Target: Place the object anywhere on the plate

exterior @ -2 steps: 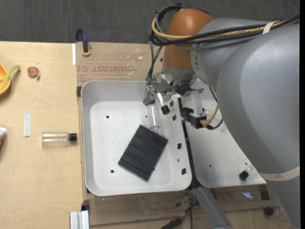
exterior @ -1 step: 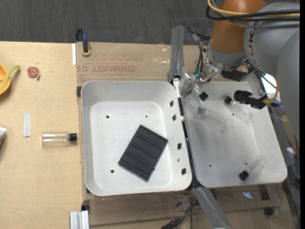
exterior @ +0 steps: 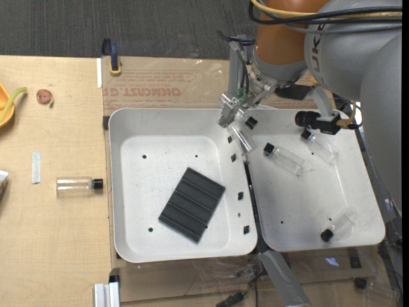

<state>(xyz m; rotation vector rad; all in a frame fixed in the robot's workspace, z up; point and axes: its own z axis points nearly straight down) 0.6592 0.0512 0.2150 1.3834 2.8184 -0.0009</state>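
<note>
Def a robotics lab, not a home or shop. Big industrial arm (exterior: 358,37) w/ orange band and loose cables hangs over two white bins (exterior: 121,190) butted together on a plywood bench (exterior: 51,235). Just behind the bins there's a taped-down cardboard sheet (exterior: 160,88) w/ a blue clamp (exterior: 110,53) at its corner. Clear test vials around: one (exterior: 77,184) on the bench left of the bins, more in the right bin (exterior: 358,235). Grey carpet (exterior: 128,11) beyond the bench. Typical research rig tbh.
</note>
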